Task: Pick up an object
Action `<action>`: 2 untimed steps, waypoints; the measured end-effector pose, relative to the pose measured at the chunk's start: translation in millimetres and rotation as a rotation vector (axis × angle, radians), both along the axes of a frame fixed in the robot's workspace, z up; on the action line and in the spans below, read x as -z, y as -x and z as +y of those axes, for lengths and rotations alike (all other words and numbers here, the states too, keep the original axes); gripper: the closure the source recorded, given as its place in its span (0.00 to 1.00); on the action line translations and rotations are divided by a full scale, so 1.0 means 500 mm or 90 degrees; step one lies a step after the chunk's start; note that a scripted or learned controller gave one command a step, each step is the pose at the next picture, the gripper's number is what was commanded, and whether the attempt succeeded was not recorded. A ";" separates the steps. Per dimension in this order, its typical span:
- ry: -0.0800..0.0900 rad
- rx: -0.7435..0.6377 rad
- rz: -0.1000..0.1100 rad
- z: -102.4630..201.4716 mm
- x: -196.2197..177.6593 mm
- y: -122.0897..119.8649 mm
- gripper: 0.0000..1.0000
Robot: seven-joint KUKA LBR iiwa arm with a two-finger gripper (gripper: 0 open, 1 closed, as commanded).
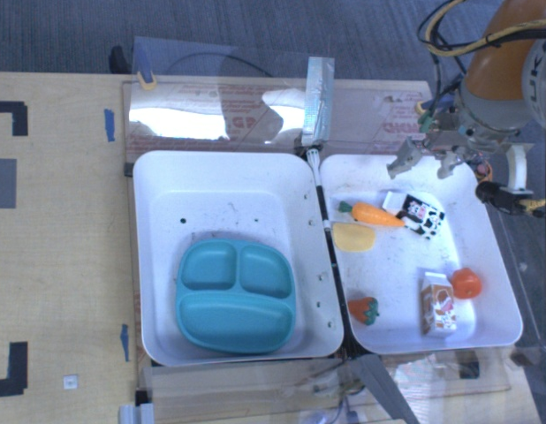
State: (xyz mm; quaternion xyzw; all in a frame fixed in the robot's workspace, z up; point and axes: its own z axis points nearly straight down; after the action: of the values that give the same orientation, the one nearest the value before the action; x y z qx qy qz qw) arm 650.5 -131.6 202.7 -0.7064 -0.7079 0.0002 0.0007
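My gripper (425, 162) hangs open over the far edge of the right bin (494, 246), with nothing between its fingers. Just below it in that bin lie a toy carrot (376, 214) and a black-and-white carton (420, 214). A yellow lemon-like piece (353, 237) rests beside the carrot. Toward the bin's near side sit a small red strawberry (363, 309), a white and brown carton (438, 303) and an orange-red tomato (466, 283).
The left bin (158, 193) holds a teal divided plate (236, 295). A clear plastic sheet (220, 104) and a taped upright post (318, 100) stand behind the bins. Cables (458, 20) loop above the wrist at the upper right.
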 end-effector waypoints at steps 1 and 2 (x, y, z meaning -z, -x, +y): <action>0.003 -0.048 -0.003 -0.072 0.195 0.060 0.00; 0.002 -0.051 -0.004 -0.064 0.175 0.056 1.00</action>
State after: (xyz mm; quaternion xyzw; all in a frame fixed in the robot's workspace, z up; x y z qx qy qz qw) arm 622.4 -163.5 115.0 -0.6774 -0.7356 -0.0012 -0.0028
